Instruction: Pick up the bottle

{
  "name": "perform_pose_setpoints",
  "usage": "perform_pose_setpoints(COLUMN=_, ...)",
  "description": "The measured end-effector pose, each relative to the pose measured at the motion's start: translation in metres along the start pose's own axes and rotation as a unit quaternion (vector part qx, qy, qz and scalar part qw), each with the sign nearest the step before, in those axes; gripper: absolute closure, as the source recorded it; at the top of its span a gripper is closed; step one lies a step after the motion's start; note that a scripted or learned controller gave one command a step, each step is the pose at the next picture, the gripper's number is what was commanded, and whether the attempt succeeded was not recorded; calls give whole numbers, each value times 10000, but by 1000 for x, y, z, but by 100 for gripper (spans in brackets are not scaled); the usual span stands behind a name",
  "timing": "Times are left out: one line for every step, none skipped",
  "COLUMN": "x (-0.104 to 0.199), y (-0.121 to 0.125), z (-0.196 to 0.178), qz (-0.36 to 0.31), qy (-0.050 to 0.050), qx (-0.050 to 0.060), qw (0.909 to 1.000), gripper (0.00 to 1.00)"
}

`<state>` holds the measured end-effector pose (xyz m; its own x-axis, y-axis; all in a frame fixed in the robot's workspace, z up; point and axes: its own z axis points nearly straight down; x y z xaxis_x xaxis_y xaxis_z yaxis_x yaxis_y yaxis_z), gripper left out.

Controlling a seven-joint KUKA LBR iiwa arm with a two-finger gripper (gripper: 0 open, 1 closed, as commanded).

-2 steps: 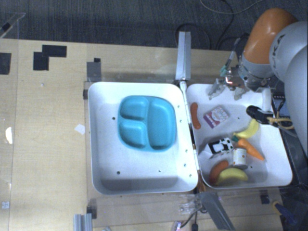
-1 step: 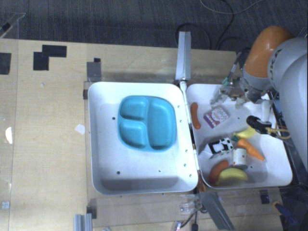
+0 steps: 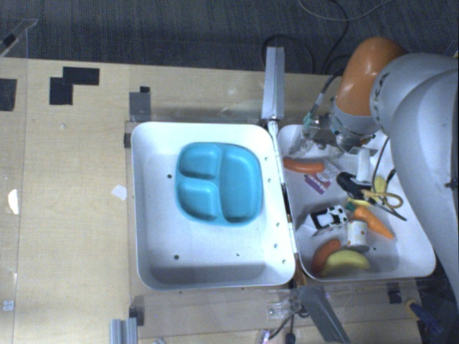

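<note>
Bottle [image 3: 363, 165] grab at risk. Tool [image 3: 315, 131] hovering far left of the scissors [image 3: 382, 196]; spread or pressed together, cannot tell. Apparently white, standing just behind the scissors, hemmed in. Could close on the orange sausage [image 3: 304, 167] instead, or tip it against clutter.

A robotics lab: a bench [image 3: 64, 213] with fixed white bins [image 3: 143, 213].

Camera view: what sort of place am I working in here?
Likely a robot lab test bench: two white bins on a wooden bench, a grey arm, cables on carpet.
</note>
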<state>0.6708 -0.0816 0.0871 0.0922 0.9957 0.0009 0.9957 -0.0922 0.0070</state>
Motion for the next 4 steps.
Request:
perform_pose_setpoints(x=30, y=-2, z=-101, qz=-1852, qy=1, qx=-5, qw=9827, gripper=0)
perform_pose_setpoints(x=78, y=-11, z=-200, qz=-1725, qy=4, qx=-14, qw=9850, gripper=0)
perform_pose_setpoints(x=117, y=-11, z=-224, qz=-648, qy=2, qx=4, qw=9979, gripper=0)
perform_pose_setpoints(x=65, y=-17, z=-114, qz=17, qy=-4, qx=18, qw=10000, gripper=0)
